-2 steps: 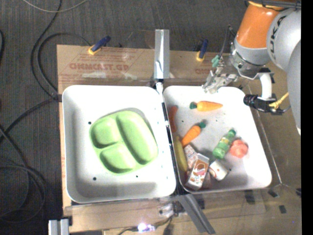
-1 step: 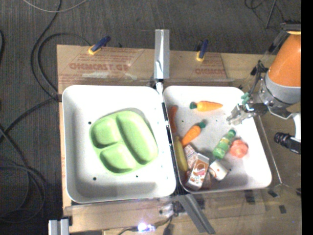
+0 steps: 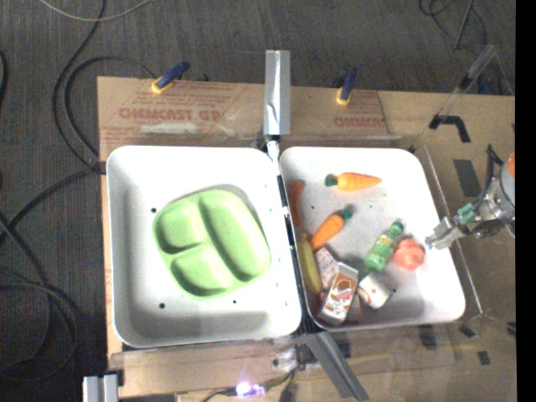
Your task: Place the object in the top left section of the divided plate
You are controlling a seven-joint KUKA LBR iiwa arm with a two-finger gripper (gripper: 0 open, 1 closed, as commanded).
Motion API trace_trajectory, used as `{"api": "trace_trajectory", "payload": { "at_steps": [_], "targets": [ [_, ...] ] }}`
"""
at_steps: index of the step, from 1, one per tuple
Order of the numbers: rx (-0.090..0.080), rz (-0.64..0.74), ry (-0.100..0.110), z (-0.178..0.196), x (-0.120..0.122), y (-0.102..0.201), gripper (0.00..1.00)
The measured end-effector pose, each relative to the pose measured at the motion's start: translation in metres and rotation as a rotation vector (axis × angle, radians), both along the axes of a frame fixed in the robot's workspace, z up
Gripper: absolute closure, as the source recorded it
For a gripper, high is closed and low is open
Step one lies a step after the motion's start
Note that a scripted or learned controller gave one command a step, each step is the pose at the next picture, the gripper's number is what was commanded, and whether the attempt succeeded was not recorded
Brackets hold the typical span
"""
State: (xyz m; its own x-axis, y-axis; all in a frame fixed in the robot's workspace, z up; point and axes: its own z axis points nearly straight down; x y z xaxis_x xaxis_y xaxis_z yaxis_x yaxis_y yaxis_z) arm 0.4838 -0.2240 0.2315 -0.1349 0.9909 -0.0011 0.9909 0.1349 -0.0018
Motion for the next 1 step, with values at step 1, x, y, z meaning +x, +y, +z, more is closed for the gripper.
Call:
{"api": "trace_trajectory", "payload": {
  "at_steps": [1],
  "targets": [
    [0.002, -0.062, -0.003, 0.0231, 0.0017, 0.0018, 1.00]
  ]
}}
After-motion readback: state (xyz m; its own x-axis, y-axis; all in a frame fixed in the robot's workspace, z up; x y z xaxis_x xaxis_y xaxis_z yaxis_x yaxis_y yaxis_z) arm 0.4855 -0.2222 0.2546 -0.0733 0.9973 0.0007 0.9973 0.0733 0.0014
